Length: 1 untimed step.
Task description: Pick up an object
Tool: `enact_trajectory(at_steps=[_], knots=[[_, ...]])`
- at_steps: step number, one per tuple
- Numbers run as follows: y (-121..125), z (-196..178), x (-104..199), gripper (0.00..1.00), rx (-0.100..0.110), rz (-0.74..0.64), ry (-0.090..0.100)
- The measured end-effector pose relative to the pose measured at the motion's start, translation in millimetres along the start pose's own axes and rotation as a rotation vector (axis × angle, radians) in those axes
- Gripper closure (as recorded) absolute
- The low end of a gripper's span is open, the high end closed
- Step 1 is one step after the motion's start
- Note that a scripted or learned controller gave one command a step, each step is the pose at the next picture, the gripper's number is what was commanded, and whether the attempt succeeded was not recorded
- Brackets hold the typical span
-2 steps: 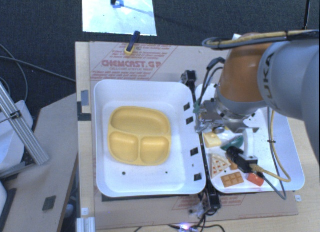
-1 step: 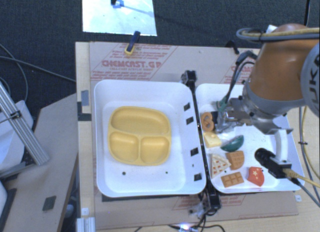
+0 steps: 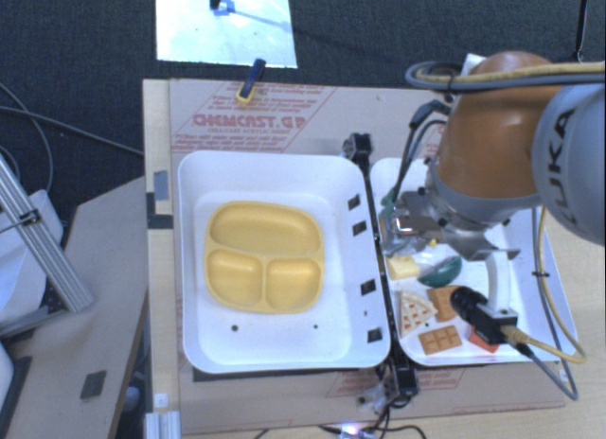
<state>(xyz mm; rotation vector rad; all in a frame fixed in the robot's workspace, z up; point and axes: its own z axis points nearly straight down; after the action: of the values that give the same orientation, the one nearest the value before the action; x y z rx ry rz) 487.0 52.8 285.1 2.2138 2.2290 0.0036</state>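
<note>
The arm reaches in from the right and hangs over the right bin (image 3: 381, 177). Its gripper (image 3: 409, 229) points down into the middle of that bin, just above a pale yellow block (image 3: 402, 266). A teal rounded piece (image 3: 444, 269) lies right of the block. Nearer the front are a triangular waffle piece (image 3: 414, 313), an orange square cracker (image 3: 438, 340), a small orange chunk (image 3: 441, 299) and a red piece (image 3: 482, 339). The wrist hides the back of the bin.
The left bin (image 3: 275, 352) holds a yellow divided plate (image 3: 264, 255). Black clips (image 3: 367, 286) line the wall between the two bins. A blue and yellow tool (image 3: 250, 81) lies on the cardboard behind the bins.
</note>
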Motion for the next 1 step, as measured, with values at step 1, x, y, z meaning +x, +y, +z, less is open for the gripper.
enact_trajectory(at_steps=[1], knots=[[0.9, -79.6, 1.8, 1.0, -0.008, 0.002, 0.0]])
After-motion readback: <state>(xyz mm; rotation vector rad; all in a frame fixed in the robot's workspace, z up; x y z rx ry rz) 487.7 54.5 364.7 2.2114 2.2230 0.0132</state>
